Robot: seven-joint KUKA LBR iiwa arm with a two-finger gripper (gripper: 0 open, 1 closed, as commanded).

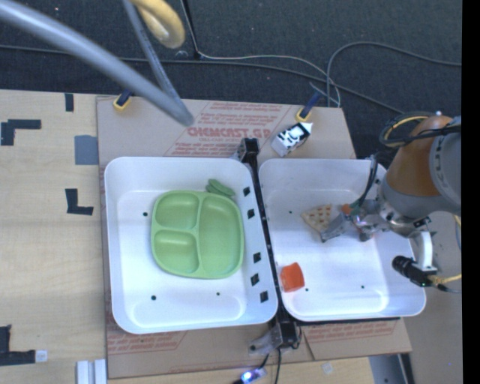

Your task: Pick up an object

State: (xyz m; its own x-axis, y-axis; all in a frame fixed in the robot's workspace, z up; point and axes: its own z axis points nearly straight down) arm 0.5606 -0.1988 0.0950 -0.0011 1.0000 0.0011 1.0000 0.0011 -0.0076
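— Gripper point(335, 227) first: we see it low in the right bin point(375, 300), reaching in from the right, its grey tip just beside a tan piece point(318, 217). Whether it is released or clenched, we cannot tell; the tip is a dark blur from up here. We see nothing between its parts that we could call held.

— And the count, from the biggest down?

— One bench point(45, 247). One cardboard sheet point(225, 127) under the bins, with red print that we can read only in part. Two white bins, side by side: the left bin point(124, 247) and the right one. One arm point(420, 172), grey with an orange band, cut off at the right. One green tray point(199, 232) with three compartments, lying flat in the left bin. Then the small things: one green scrap point(220, 188) touching the tray's upper right corner, one tan piece with dots on it in the right bin, one orange block point(292, 277) near that bin's lower left corner, well apart from the gripper.

— What is hard to make out?

— A blurred grey bar point(97, 52) crosses the upper left, out of focus, with a yellowish blob point(161, 21) near its top; we cannot say what either is. A small black-and-white thing point(291, 137) sits on the cardboard above the bins, too small to name. The tan piece's right side is partly covered by the gripper, so we cannot tell whether they touch.
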